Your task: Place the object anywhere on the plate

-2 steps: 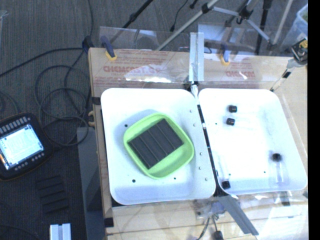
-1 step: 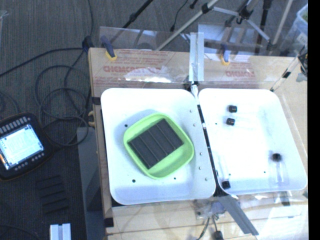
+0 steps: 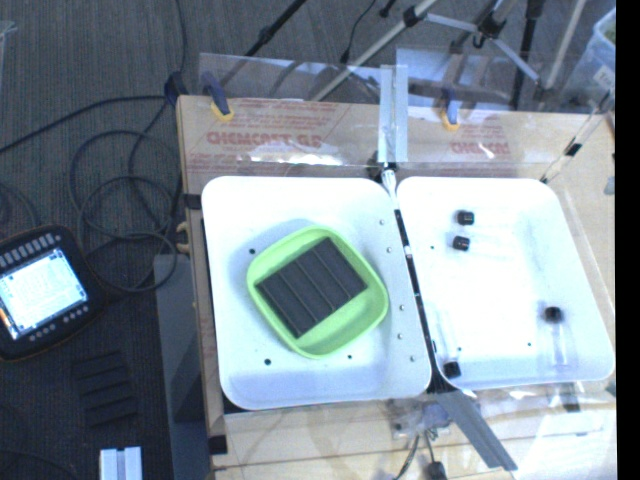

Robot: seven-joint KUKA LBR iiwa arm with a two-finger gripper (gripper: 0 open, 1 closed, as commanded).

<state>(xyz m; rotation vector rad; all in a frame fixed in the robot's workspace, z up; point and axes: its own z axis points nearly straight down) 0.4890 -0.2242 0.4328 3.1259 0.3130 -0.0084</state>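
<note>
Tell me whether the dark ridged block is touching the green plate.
Touching. The camera view shows the dark ridged block lying flat inside the green plate, resting on its floor, with the plate's rim showing all around it in the left bin.

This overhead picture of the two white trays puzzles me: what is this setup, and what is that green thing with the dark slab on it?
You are looking down, at a slant, from one fixed camera above a workbench. Two shallow white plastic bins sit side by side: the left bin and the right bin.

In the left bin lies a lime-green square plate with rounded corners. A dark grey ribbed rectangular slab lies flat on it, turned at an angle to the bin's edges.

The right bin has three small black round pieces: two close together near the top, one near the lower right. I cannot tell what they are.

On the floor at left is a handheld controller with a lit screen, with cables nearby. The job is to put the object on the plate, and the slab already rests there.
</note>
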